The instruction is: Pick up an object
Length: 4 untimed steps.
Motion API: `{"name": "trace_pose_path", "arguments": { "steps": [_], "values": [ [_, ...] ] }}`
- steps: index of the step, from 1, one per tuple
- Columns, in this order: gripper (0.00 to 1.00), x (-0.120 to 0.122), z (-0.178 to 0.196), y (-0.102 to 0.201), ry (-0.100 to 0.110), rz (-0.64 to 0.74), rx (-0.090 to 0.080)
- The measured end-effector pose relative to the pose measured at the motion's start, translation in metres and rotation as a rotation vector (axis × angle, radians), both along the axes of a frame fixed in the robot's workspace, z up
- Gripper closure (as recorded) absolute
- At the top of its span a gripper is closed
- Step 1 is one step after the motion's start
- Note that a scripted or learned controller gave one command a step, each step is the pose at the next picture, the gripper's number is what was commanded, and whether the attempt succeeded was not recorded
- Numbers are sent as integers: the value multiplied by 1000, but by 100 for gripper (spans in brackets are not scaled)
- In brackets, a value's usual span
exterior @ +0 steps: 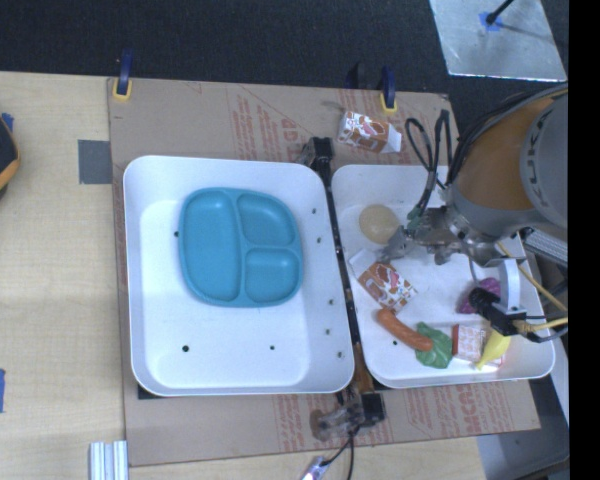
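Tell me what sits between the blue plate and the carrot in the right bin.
In the camera view, between the blue plate and the carrot run the two bins' touching rims, then a red-and-white snack packet.

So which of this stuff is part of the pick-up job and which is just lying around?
Part of the job:
- tool
- red-and-white snack packet
- pale round ball
- orange carrot with green top

Lying about:
- blue divided plate
- second snack packet on the cardboard
- blue clamps
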<state>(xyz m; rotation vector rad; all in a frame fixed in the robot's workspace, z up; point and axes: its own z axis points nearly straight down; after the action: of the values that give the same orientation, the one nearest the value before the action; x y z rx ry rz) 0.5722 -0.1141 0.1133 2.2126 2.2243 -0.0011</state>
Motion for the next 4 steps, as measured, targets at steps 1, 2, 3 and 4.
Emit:
{"name": "trace_pose_path", "arguments": {
  "steps": [1,2,3,4],
  "values": [
    [0,26,97,52,3,-1,4],
    [0,52,34,6,7,-2,2],
    [0,84,-22,12,6,1,3],
    [100,87,-6,12,-3,5,2]
  ]
}}
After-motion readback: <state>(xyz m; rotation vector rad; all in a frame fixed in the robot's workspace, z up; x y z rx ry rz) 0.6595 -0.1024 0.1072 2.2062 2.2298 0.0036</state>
